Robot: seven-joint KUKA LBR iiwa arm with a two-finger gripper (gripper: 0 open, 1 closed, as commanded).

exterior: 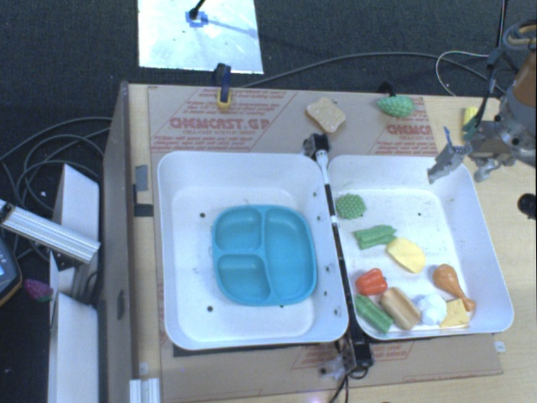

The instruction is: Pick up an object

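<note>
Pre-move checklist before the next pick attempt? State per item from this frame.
1. Gripper carrying nothing: ok, nothing shows between its fingers.
2. Gripper over a target: not ok, it sits at the far right corner of the right bin, away from the pile.
3. Targets in the right bin: ok; yellow piece, green bean piece and dotted green piece lie apart from each other.
4. Near-edge cluster: not ok for a clean grasp; hot dog, red pepper and drumstick are crowded together.
5. Strays outside the bins: not ok; bread slice and a green item lie on the bench.
6. Blue tray in the left bin: ok, nothing on it.
</note>
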